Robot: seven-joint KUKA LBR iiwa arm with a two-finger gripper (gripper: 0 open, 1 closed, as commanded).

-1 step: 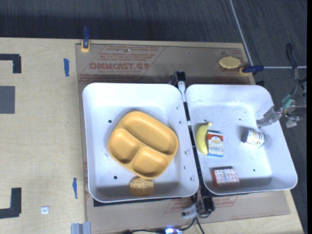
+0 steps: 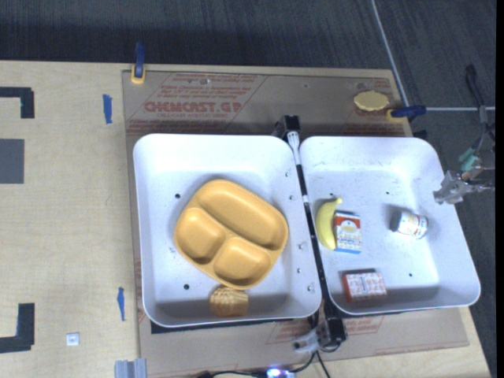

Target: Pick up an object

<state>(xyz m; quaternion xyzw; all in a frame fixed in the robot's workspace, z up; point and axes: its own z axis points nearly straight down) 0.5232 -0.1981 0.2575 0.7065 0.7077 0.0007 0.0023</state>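
While nothing is held, four small things are seen lying in the right bin [image 2: 425, 152]: a banana [image 2: 326, 220] near the bin's left wall, a small carton [image 2: 348, 233] touching the banana at its 3 o'clock side, a red and white box [image 2: 365, 284] at about 5 o'clock from the carton near the front wall, and a small can [image 2: 410, 224] lying on its side towards the right. The gripper [image 2: 459, 183] is found at the right bin's right rim, at roughly 2 o'clock from the can and apart from it; whether it is spread or pressed together cannot be told, as it is small and partly cut off at the edge.

A yellow tray [image 2: 230, 231] with three compartments is set in the left bin [image 2: 157, 172], and a small tan, ridged thing [image 2: 228, 299] is seen at the tray's 6 o'clock, against the front wall. Both bins are borne on a brown board [image 2: 236, 101] with red lettering, which lies on a pale wooden bench [image 2: 63, 227]. A round tan thing [image 2: 371, 101] is placed on the board at 12 o'clock from the right bin. Dark carpet [image 2: 236, 14] is shown beyond the bench.
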